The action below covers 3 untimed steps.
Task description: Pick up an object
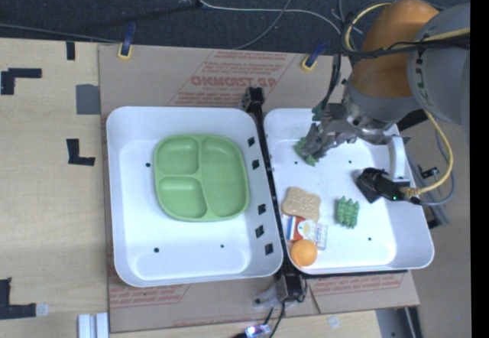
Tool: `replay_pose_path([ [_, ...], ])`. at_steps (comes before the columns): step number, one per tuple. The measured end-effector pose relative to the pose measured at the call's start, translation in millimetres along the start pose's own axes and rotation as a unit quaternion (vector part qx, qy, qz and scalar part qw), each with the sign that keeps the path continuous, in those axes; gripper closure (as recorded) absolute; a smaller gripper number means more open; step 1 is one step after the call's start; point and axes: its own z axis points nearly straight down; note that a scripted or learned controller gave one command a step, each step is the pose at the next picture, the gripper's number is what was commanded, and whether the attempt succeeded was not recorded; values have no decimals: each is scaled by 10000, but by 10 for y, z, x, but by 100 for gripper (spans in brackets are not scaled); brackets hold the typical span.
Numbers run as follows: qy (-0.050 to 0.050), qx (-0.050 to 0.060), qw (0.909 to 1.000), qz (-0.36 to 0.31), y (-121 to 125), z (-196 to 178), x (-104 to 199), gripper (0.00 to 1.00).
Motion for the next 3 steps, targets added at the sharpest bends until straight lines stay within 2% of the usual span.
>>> replay_pose_path([
  [1,0,-3,10000,3,-230,-108,469,100],
  [3,-2,2,10000,-2,-638,74,1438,100],
])
